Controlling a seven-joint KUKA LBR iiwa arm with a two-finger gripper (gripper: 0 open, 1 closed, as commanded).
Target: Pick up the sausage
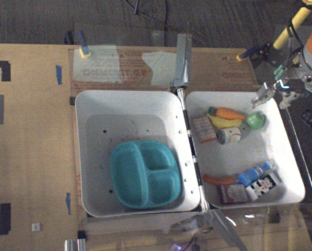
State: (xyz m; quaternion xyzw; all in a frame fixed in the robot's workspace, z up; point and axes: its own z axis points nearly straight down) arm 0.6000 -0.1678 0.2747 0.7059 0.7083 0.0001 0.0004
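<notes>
Near the right bin's front-left corner: sausage (219, 180), lying flat, untouched | neighbours: blue bottle (254, 173), small carton (233, 193) just beside | gripper (275, 92) over the bin's far right rim, well apart, jaws spread, holding nothing | you have reach, descent, grasp left.

A teal divided plate (145, 174) lies in the white left bin (93, 140); the sausage (218, 180) is orange-red, the bottle (254, 173) blue, the carrot (229, 113) orange.

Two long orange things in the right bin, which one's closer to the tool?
The carrot, at the far end of the right bin beside the banana. The tool hangs over that far corner; the sausage lies at the near end.
</notes>
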